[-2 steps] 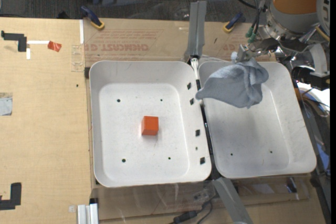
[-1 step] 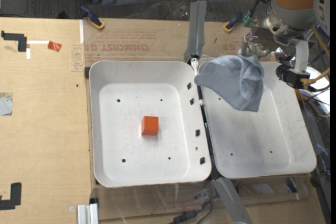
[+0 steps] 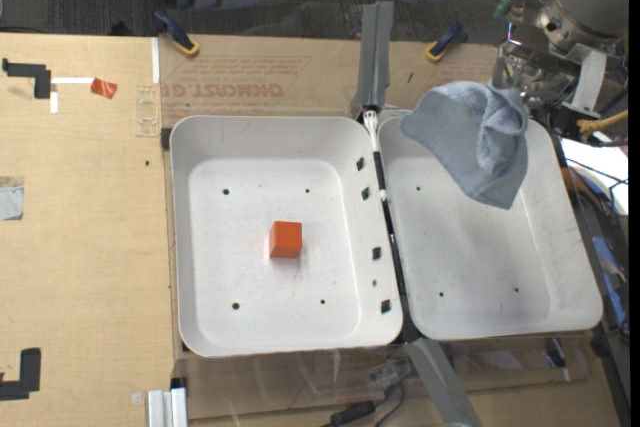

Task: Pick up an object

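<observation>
A grey-blue cloth (image 3: pixel 470 145) hangs bunched over the back part of the right bin (image 3: pixel 520 305), its upper right corner drawn up to my gripper (image 3: pixel 512 91). The gripper reaches in from the top right, under the orange band of the arm, and its fingers are pinched shut on that corner of the cloth. The cloth's lower folds droop toward the bin floor; I cannot tell whether they still touch it. An orange-red cube (image 3: pixel 286 240) rests flat near the middle of the left bin (image 3: pixel 210 315), far from the gripper.
A grey divider post (image 3: pixel 375 55) stands behind the seam between the two bins. Clamps (image 3: pixel 180 37) sit along the back of the cardboard. A wooden board (image 3: pixel 70 215) with a small red tag (image 3: pixel 103 88) lies to the left. Cables run at the far right.
</observation>
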Controlling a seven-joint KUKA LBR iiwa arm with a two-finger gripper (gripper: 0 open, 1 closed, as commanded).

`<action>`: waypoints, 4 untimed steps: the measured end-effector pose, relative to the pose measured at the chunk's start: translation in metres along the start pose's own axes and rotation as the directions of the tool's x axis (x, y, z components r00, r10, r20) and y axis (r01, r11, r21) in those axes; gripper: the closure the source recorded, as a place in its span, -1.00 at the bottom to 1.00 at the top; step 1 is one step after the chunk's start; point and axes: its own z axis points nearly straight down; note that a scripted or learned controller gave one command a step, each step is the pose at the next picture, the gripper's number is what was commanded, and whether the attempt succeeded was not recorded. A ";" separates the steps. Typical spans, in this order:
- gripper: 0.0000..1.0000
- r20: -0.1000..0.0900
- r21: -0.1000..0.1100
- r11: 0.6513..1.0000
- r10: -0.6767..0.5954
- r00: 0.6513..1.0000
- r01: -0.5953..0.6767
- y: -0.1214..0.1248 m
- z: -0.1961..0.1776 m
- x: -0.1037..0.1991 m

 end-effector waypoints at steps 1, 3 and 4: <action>1.00 0.001 0.001 0.874 0.487 0.874 -0.487 0.018 0.016 0.019; 1.00 0.001 0.002 0.880 0.474 0.880 -0.474 0.036 -0.045 -0.010; 1.00 0.002 0.003 0.767 0.642 0.767 -0.642 0.019 -0.036 0.000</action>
